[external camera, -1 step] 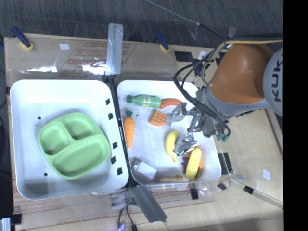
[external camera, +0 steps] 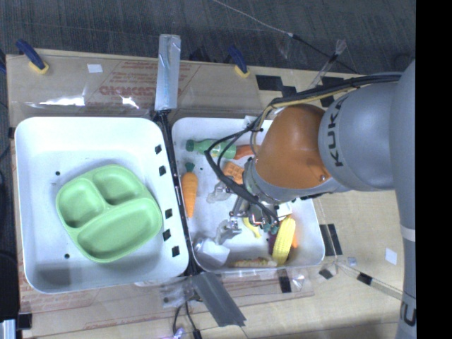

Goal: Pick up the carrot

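Reaching in from the right, the arm (external camera: 353, 140) hangs over the right bin (external camera: 185, 129), its orange band and grey wrist covering much of that bin's middle. The jaws (external camera: 236, 221) point down toward the bin floor near its lower middle; whether they are open or closed I cannot tell, since the metal parts there blur together and cables cross them. Nothing can be made out between them.

The carrot (external camera: 189, 193) lies on the floor of the right bin, close along its left wall, lengthwise with the wall, its green top toward the far end. It is apart from the jaws, off to their left.

A green bottle (external camera: 201, 146) lies near the far left corner of the same bin. A corn cob (external camera: 284, 238) rests near the front wall, just right of the jaws, with a small orange piece (external camera: 233, 168) partly hidden under the wrist.

In the left bin (external camera: 32, 189) sits a green divided plate (external camera: 109, 212), tilted askew.
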### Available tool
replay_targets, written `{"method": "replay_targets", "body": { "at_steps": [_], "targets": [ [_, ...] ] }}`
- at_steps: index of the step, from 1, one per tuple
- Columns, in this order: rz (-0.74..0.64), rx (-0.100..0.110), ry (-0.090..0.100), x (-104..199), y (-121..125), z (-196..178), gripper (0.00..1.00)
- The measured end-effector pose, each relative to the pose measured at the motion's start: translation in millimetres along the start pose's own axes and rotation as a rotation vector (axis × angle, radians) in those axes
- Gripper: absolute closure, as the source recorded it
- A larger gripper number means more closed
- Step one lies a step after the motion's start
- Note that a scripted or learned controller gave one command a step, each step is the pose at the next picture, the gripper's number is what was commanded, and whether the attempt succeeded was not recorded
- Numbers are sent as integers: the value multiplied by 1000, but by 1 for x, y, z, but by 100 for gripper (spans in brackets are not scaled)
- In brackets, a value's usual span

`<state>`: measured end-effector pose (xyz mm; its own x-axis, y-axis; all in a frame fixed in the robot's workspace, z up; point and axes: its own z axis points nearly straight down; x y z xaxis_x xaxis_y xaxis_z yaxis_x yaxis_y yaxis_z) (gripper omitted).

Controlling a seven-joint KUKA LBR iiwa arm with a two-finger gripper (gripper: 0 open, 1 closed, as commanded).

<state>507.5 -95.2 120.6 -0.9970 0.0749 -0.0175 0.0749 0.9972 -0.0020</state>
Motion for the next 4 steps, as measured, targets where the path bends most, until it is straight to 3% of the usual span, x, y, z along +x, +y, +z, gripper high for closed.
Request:
{"method": "replay_targets", "body": {
  "at_steps": [1, 2, 3, 4],
  "targets": [
    [151, -1, 17, -60, -41, 30, 0],
    [140, -1, 15, -62, -38, 19, 100],
    [335, 0, 22, -16, -6, 30, 100],
    [328, 0, 21, -18, -5, 20, 100]
  ]
}}
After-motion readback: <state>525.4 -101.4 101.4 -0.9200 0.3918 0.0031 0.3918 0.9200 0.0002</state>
